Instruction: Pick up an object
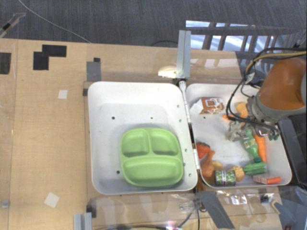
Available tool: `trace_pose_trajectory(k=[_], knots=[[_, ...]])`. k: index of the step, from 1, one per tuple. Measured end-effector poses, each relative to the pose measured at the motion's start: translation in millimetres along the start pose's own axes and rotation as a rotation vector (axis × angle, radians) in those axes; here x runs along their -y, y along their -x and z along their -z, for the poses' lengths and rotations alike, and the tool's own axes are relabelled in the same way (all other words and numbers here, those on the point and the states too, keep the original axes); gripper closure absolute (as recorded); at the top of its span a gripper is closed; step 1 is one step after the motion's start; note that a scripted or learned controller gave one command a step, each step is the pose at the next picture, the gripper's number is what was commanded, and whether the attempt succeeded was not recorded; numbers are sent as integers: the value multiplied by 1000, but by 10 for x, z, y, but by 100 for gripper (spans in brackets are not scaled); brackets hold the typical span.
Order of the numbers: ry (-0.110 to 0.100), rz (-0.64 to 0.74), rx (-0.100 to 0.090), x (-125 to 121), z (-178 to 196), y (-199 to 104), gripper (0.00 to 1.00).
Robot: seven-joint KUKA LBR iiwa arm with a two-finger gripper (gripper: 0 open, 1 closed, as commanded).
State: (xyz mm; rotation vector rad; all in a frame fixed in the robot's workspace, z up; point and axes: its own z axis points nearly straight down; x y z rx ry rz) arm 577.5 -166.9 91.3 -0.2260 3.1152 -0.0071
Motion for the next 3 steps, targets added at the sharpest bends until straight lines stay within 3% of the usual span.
trace_pose_trajectory(k=[1,2,3], knots=[[-2,-108,-1,312,13,-674,0],[2,-218,1,90,-13,239,0],[-1,-214,12,94,128,276,100]])
